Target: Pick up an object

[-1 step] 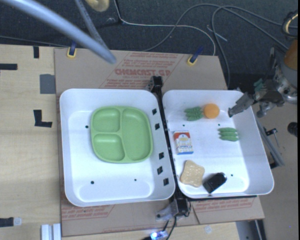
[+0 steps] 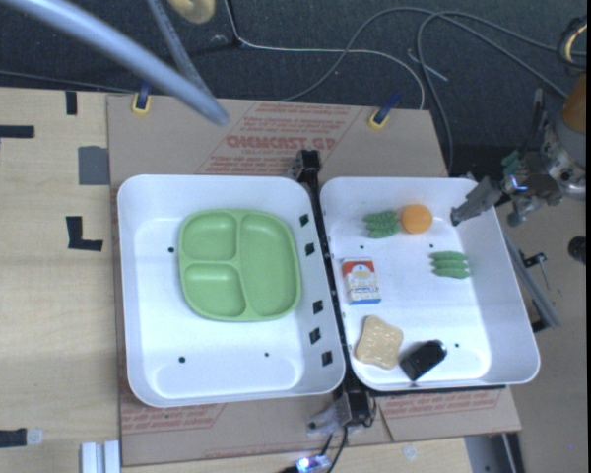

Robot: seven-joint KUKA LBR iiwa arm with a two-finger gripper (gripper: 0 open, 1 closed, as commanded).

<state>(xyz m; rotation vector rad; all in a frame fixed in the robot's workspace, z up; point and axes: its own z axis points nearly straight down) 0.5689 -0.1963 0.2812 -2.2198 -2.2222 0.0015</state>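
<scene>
Wooden bench (image 2: 39, 294) w/ a cardboard sheet (image 2: 276, 131) under two shallow white bins, dark floor and loose cables behind. No object is named by the task, so any item in the right bin (image 2: 507, 363) would do. Nearest the gripper (image 2: 470, 208) is the orange ball (image 2: 417, 219), lying in the bin's far part, touching or just beside a green leafy toy (image 2: 380, 225) on its left. Likely light, hard plastic, round and smooth, so it may roll or slip; best pinched across its middle, approx from above. Nearer the cam from the ball: a green pea pod (image 2: 450, 264), small and low, prob easy to miss. Left of that, a small red and white carton (image 2: 361, 280), flat, light, stiff; take it by its long edges. At the bin's near end a tan cracker-like piece (image 2: 378, 342) and just beside it a black block (image 2: 423, 359), tilted.

Gripper hangs at the right bin's far right rim, near the ball but apart from it, nothing between its fingers; whether they are spread or closed I can't tell, too small and blurred. Arm comes in from the right.

Left bin (image 2: 143, 363) holds a green divided plate (image 2: 241, 265), three compartments, nothing on it
</scene>
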